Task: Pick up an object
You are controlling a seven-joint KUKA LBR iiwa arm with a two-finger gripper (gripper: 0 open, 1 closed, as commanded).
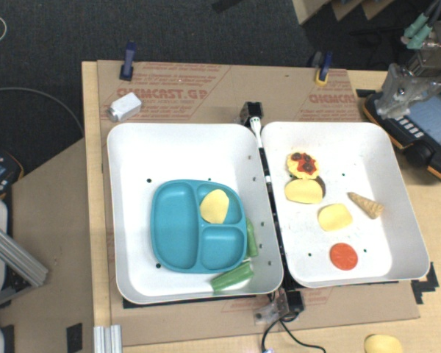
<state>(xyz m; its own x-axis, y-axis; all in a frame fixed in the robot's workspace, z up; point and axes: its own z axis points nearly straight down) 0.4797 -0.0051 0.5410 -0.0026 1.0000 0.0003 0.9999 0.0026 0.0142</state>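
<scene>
Two white bins are set side by side on a cardboard-covered tabletop. In the left bin a teal divided plate is laid, and a yellow slice is rested in its upper right compartment. A green pod-shaped piece is lodged against the plate's lower right edge, at the bin's front wall, and a thinner green strip is wedged between the plate and the bin's right wall.

The loose items to be picked are spread over the right bin. A small round piece with red topping is placed near the bin's upper left, touching a yellow half-round piece just below it. A yellow block is found near the middle, with a tan cone just beside it on the right. A red disc is laid apart from these, toward the front wall.

What appears to be the gripper is seen beyond the right bin's upper right corner, well apart from every item; nothing is seen held, and whether the jaws are wide or narrow cannot be told.

A small white block is left on the cardboard behind the left bin.
</scene>
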